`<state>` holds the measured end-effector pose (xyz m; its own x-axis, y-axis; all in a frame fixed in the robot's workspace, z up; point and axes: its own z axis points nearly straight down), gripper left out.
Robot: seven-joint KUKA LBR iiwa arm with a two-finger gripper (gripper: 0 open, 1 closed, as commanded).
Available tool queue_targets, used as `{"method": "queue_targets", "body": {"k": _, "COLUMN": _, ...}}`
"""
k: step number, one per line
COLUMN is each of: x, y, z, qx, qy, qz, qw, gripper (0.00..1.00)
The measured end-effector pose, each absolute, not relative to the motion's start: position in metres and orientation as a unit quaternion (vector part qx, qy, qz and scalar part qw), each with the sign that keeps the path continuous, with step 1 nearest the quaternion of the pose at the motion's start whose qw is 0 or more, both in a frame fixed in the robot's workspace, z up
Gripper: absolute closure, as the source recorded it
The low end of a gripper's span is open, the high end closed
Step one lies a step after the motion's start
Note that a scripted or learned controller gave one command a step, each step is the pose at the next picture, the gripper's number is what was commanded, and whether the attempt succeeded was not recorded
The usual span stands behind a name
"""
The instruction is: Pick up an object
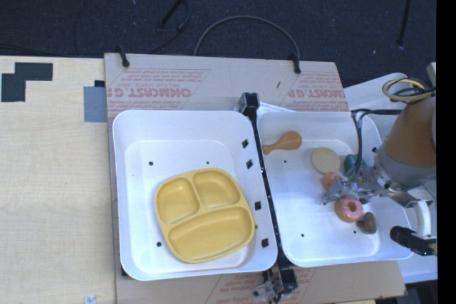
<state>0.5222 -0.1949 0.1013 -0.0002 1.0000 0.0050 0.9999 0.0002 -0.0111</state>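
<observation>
**A:** Where did the gripper (347, 189) stand at that moment?

**B:** Low in the right bin (299, 238), toward its right side, in among the cluster of small items. The metal parts at its tip were too tangled and small to read, so I could not tell whether it was apart, together, or clamped on anything.

**A:** What lay closest to it?

**B:** A pink frosted donut (349, 209) sat just below the tip, touching it or very nearly. Beside the donut, lower right, was a small grey-brown lump (367, 223). Just above the tip lay a pale tan disc (325, 159), with a teal piece (351, 164) at its right and a small orange bit (328, 181) underneath. Farther left, apart from the cluster, lay a tan drumstick-shaped toy (283, 143).

**A:** And the other side?

**B:** The left bin (135, 153) held a yellow divided plate (205, 214), well apart from the arm.

**A:** Which step was it, by your reading?

**B:** Approach or the grasp attempt itself, I judged; nothing looked lifted. The donut seemed the likely target.

**A:** What did the next move call for?

**B:** Closing squarely on one item without catching a neighbour, then a straight lift to prove the hold.
</observation>
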Motion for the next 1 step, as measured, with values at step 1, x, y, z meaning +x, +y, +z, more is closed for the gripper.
{"method": "queue_targets", "body": {"k": 1, "x": 0.5222, "y": -0.1942, "z": 0.0861, "qx": -0.708, "qy": -0.707, "qz": 0.0011, "qw": 0.003, "gripper": 0.0}}
